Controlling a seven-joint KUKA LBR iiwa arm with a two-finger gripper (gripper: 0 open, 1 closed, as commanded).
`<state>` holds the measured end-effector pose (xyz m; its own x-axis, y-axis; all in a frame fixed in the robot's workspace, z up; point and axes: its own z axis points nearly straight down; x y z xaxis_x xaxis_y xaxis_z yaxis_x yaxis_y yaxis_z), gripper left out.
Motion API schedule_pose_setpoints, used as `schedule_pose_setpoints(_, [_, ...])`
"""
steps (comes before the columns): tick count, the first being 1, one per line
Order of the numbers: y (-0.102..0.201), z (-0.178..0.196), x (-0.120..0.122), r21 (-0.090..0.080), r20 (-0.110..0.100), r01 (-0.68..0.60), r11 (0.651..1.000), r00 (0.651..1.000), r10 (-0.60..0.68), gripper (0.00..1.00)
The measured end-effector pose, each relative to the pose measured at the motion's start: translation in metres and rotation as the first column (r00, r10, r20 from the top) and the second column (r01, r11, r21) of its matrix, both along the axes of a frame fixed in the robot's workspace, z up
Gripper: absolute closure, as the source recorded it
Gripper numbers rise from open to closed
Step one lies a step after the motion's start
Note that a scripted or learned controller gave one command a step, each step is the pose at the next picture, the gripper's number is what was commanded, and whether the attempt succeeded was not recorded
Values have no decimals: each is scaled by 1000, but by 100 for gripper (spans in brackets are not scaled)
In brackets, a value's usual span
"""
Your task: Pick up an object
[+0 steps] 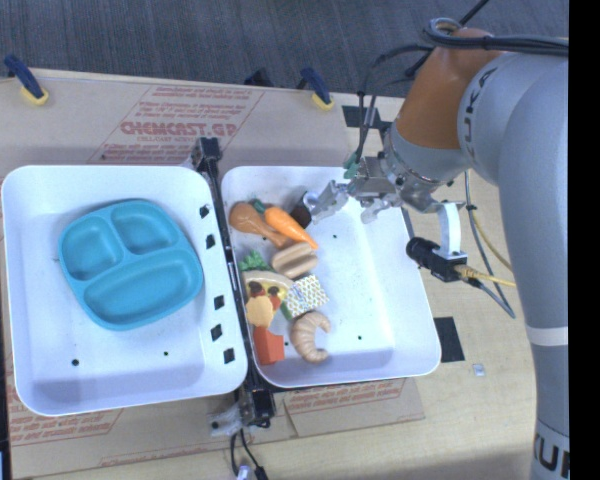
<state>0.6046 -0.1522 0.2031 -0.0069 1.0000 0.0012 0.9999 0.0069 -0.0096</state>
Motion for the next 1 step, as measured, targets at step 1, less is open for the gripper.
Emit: schedule_pose_setpoints(1, [43, -115, 18, 0, 2, -118, 993, 993, 118, 0])
